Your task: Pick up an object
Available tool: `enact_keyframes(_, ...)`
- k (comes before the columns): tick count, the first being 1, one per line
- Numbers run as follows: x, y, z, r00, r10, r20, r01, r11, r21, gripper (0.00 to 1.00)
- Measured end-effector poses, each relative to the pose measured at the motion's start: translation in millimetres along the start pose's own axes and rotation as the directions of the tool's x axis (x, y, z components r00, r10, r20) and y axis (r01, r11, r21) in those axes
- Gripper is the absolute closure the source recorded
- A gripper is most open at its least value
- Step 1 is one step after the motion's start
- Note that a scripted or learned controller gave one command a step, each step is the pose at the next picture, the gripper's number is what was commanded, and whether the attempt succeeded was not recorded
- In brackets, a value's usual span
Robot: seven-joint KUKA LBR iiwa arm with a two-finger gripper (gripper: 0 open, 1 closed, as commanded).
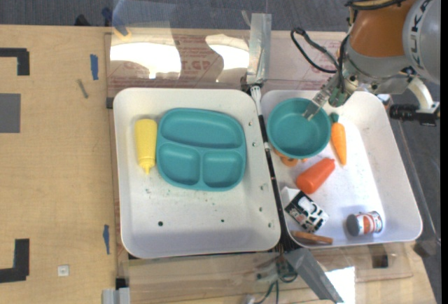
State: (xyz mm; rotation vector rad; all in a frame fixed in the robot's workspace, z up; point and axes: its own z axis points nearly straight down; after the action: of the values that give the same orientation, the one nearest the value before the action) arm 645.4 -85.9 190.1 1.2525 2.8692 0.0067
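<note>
My gripper (323,105) hangs over the right bin (395,176), at the far right rim of a teal bowl (297,131), low and close to it. An orange carrot (339,143) lies just right of the bowl. In front of the bowl sits a red-orange pepper-like piece (316,174). A black and white packet (306,211) and a small can (364,223) lie toward the bin's near side. A thin orange piece (311,238) rests against the near wall.
The left bin (133,218) holds a teal divided plate (201,148) with a yellow bottle (145,143) at its left. The grey arm with its orange band (385,12) comes in over the right bin's far corner. A wooden benchtop (49,155) lies to the left.
</note>
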Motion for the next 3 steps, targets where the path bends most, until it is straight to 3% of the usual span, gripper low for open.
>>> enact_keyframes(1, -1, -47, 50, 0.996, -0.09, 0.008, 0.09, 0.996, -0.004, 1.0)
enact_keyframes(2, 76, -58, 27, 0.989, -0.15, 0.001, 0.15, 0.989, 0.009, 1.0)
enact_keyframes(3, 46, -75, 94, 0.998, 0.063, 0.014, -0.063, 0.998, -0.001, 1.0)
